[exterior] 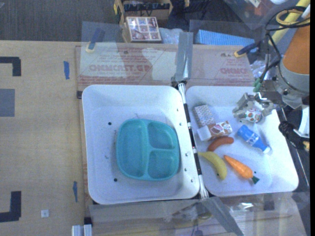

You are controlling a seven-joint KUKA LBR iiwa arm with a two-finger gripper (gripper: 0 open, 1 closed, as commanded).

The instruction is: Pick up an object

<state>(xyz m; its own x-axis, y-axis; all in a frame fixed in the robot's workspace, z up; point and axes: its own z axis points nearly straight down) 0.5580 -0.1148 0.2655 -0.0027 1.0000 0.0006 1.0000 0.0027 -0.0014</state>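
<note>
Teal divided plate fills the left bin; the right bin holds banana, carrot and blue bottle. Gripper clasps a small red-and-white object; lift straight, slowly.

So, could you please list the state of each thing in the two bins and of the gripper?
Teal divided tray: flat, right way up, in left bin.
Banana: lying in right bin.
Carrot: lying beside banana.
Sausage: lying flat.
Blue bottle: on its side.
Patterned packet: lying flat.
Gripper: low at a small red-and-white item; grip unclear.
</note>
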